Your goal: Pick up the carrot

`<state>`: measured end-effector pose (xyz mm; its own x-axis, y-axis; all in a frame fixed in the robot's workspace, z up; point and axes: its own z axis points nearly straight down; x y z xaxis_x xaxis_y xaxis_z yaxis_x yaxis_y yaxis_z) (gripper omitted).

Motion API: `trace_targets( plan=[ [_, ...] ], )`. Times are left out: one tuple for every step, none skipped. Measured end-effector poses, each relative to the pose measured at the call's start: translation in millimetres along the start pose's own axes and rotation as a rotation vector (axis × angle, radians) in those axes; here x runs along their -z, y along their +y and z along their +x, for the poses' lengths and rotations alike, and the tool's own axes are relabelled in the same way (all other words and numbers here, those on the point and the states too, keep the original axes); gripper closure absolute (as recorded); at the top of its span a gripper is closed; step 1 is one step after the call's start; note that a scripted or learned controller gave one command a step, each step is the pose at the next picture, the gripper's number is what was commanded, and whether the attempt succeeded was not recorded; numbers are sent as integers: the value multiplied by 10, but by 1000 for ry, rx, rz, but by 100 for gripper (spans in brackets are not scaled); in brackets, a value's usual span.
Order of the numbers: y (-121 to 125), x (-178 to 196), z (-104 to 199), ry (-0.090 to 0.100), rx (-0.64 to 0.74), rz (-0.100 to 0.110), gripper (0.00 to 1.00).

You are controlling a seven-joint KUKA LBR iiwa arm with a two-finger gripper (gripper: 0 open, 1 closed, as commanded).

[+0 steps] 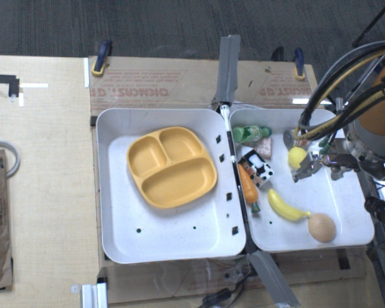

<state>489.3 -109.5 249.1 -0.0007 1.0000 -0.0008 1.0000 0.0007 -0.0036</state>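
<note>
Camera view takes in the bench (38,172) first, its pale top bearing a cardboard sheet (179,82) clamped at the back edge, apparently to keep it from sliding; red print on it reads, upside down, as "CHEMCO" followed by letters too faint to make out. Two white bins sit side by side on it. The left bin (115,236) holds a yellow divided plate (172,167), set flat and near the middle. The right bin (353,210) holds the loose items, crowded toward its left wall. The arm (372,117) reaches in from the right with its cables looped above, and the gripper (305,169) hovers low over this bin, just beside a small yellow fruit (296,156); whether its fingers are apart or together cannot be told. A banana (286,208) and a tan egg-shaped item (321,227) lie toward the front. The carrot (248,186) lies lengthwise against the left wall, beside a black-and-white toy (262,169) and below a green item (250,133), well apart from the gripper.
</note>
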Motion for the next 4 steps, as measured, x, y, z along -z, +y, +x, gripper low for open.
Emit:
trace_targets(
  plan=[
    [-124, -590, 459, 0, -108, 2, 0],
    [-118, -445, 541, -1, 111, -1, 0],
    [-115, -362, 522, -2, 106, 0, 100],
    [-116, 340, 763, -1, 135, -1, 100]
  ],
)
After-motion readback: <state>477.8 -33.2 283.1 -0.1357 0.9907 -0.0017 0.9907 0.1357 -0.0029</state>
